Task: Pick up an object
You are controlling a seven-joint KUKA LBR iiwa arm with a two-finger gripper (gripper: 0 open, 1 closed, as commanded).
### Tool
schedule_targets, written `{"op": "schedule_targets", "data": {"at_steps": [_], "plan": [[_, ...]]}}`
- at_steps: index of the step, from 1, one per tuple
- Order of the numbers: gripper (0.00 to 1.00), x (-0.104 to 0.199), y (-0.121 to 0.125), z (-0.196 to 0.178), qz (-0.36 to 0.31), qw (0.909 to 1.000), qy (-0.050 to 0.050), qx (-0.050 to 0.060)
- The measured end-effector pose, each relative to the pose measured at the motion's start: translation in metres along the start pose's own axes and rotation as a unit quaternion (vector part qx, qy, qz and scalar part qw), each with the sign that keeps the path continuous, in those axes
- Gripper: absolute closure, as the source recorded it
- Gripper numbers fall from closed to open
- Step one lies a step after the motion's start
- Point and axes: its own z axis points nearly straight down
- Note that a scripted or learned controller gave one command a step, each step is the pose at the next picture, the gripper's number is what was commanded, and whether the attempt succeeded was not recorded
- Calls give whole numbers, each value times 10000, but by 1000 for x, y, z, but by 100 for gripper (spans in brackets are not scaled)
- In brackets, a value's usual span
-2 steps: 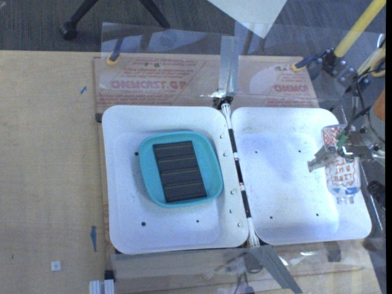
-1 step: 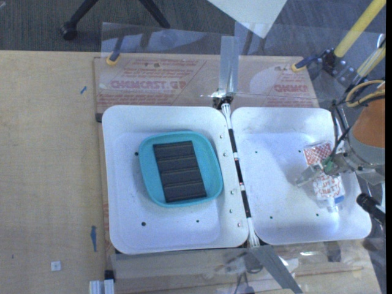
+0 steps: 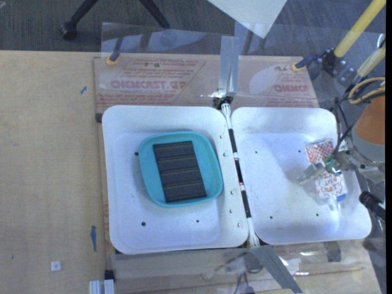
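My gripper (image 3: 318, 171) sits low over the clear packet (image 3: 327, 177), which lies just beneath, unlifted; finger state unclear.

Two candidate objects, one in each white bin

A teal rounded-square plastic tray (image 3: 181, 168) lies flat at centre-left of the frame, with a dark ribbed rectangular block (image 3: 179, 171) resting in it, slightly tilted. At right of the frame, a crumpled clear plastic packet with red-and-white print (image 3: 324, 169) lies near the bin's right rim.

teal tray (image 3: 210, 177), red-checked packet (image 3: 320, 151), white bins (image 3: 119, 182)
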Motion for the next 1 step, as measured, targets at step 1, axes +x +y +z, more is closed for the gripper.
{"op": "schedule_targets", "data": {"at_steps": [1], "plan": [[100,80,17,-82,-515,9987,-9,20]]}}
